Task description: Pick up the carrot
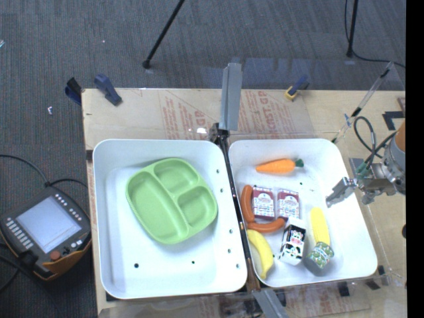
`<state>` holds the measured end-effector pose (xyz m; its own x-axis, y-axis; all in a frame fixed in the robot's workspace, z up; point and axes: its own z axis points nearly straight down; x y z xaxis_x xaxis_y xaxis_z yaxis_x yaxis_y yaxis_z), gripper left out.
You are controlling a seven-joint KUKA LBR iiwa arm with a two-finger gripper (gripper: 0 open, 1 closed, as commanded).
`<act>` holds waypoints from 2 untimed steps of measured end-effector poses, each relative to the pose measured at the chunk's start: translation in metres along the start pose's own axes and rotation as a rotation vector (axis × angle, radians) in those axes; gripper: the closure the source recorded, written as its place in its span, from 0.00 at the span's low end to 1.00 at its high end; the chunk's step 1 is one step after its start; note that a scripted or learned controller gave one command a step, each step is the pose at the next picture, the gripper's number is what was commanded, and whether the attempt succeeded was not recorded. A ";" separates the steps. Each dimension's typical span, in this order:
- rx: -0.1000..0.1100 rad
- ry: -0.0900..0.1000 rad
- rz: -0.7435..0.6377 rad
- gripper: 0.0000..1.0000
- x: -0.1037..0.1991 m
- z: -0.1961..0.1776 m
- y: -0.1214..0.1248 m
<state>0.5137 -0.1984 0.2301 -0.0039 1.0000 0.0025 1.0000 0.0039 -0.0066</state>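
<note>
— Where's the smooth orange tapered carrot (277,167) with the green tip?
— Lying at the back of the right white plastic bin (344,158).
— The metal claw (339,192)?
— Over the bin's right edge; its grip I cannot tell.

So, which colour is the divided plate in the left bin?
The divided plate is light green, plain with no pattern, as the camera view from above shows clearly.
</note>
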 end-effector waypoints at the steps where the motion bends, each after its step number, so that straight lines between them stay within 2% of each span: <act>1: -0.015 -0.005 0.034 0.00 0.002 0.021 0.023; 2: 0.000 0.001 0.165 0.00 0.015 0.081 0.082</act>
<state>0.5952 -0.1830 0.1484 0.1604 0.9871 0.0022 0.9870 -0.1603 -0.0071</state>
